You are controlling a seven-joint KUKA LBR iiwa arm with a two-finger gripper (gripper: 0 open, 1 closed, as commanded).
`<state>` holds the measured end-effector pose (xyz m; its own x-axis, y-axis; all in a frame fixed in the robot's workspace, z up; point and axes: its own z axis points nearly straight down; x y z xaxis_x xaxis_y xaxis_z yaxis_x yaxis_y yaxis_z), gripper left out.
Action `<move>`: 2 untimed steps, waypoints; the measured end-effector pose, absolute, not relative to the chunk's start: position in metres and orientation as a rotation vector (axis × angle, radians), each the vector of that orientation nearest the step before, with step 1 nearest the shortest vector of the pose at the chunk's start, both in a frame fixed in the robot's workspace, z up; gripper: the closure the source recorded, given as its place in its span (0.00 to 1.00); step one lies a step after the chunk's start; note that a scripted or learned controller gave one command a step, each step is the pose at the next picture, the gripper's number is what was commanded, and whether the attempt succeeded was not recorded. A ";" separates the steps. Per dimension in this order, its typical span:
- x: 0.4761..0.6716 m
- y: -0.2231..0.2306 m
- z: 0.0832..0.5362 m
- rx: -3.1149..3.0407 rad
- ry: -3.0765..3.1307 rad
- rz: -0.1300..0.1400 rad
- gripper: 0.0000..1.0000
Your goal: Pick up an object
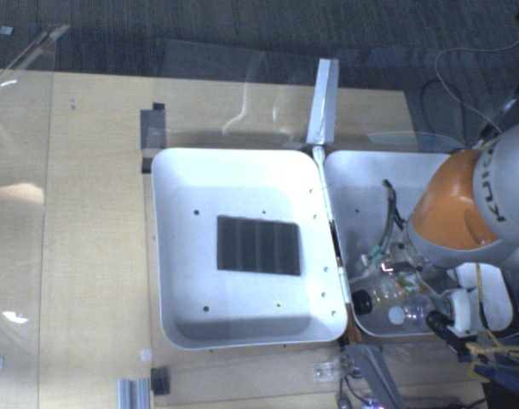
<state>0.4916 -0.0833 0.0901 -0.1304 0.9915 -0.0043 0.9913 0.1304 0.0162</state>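
While the grey arm's two-finger gripper [387, 267] hangs low over the near left corner of the right-hand shallow white bin [361, 190], glare and clutter hide its opening, so I cannot tell how wide it stands or whether it holds anything. A clear plastic bottle-like object [385, 300] lies just beside it. The grasp would likely go best centred over that body, descending squarely, clear of the bin wall.

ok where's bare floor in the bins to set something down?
Left bin: bare white floor all round the dark ribbed panel, tightest on the side toward the right bin. Right bin: far-left corner is bare; the near end is crowded by the arm and clear clutter.
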 end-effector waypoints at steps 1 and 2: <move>0.495 -0.082 0.102 2.057 2.346 0.026 1.00; 0.541 -0.078 0.186 1.684 2.645 0.006 1.00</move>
